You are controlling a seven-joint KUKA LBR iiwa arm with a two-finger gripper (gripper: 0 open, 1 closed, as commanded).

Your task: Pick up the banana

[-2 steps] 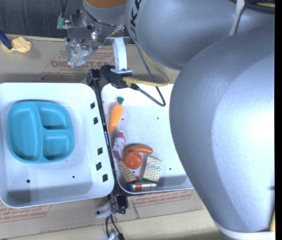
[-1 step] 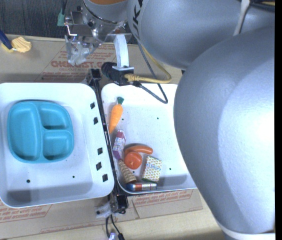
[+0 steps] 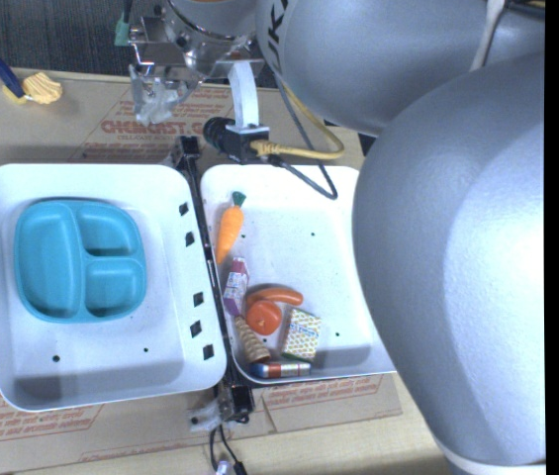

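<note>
Hand (image 3: 157,95): above the desk (image 3: 81,117) behind the bins, its clear fingers hanging down; whether they are apart or together cannot be told, and nothing is visible between them.
Banana (image 3: 43,89): a yellow piece on the desk at far left, outside the bins, beside a blue object (image 3: 4,73).
Left bin (image 3: 2,265): holds a blue divided tray (image 3: 81,258).
Right bin (image 3: 328,265): carrot (image 3: 229,230), orange items, small packets along its left side.

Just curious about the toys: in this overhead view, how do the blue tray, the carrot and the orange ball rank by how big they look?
Largest to smallest:
1. blue tray
2. carrot
3. orange ball
</note>
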